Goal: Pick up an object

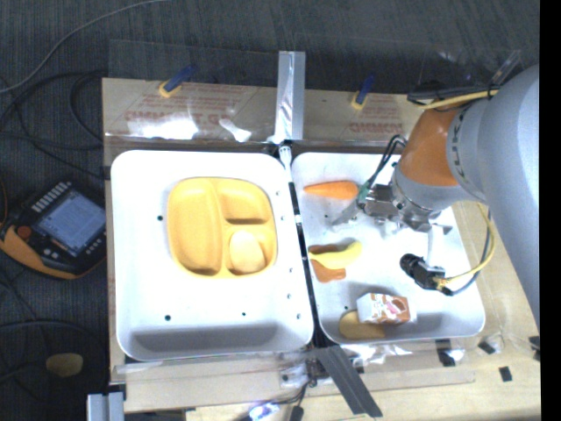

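Right bin [465, 318]: gripper [355, 207] low beside carrot [331, 189], grasp state indiscernible; banana [337, 252], carton [384, 308]. Left bin [140, 323]: 1 yellow tray [219, 226]

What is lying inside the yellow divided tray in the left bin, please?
The yellow tray in the left bin holds one pale, rounded object in its lower right compartment. Its other compartments look bare. Whatever lies beneath the tray is covered.

Bright and even from overhead, bleaching the white bins [210, 336] nearly featureless. Glare on plastic sheeting [197, 112] behind. Soft short shadows. Slightly soft focus, dim carpet [53, 60].
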Controlling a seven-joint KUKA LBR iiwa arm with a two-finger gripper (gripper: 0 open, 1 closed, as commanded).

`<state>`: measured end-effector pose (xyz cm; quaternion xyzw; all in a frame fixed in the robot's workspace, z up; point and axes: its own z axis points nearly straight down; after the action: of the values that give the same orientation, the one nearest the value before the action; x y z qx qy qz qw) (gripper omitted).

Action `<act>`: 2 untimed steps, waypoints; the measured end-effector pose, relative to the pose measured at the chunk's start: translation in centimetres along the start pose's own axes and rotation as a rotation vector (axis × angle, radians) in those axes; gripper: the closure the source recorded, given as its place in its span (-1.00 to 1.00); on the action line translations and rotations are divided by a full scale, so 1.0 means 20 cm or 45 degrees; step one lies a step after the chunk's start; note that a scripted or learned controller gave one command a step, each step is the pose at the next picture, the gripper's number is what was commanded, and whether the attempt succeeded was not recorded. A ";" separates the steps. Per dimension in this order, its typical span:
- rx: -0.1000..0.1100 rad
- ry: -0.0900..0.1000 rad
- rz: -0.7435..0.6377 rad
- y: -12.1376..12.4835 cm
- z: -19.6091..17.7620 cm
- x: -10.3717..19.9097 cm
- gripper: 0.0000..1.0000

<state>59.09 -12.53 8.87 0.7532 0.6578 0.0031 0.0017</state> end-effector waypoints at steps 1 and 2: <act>0.011 -0.003 -0.325 0.12 -0.47 0.23 -1.00; 0.008 -0.001 -0.682 0.21 -0.03 0.11 -1.00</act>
<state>63.55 -10.95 9.47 0.5521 0.8337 0.0004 0.0004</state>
